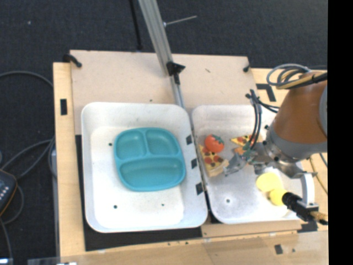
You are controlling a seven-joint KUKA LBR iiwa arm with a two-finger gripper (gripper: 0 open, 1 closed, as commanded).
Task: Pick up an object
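Note:
In the right bin a red tomato-like toy lies by the left wall. A pizza-slice toy sits just below it. My gripper hangs low over the middle of this bin, right beside the pizza slice, and nothing can be seen between its tips. A small orange and yellow toy lies just above the gripper. A round yellow toy rests to the gripper's right, partly under the wrist.
The left bin holds a teal divided plate. A slanted metal pole rises behind the bins. The grey arm with its orange band covers the right bin's right side.

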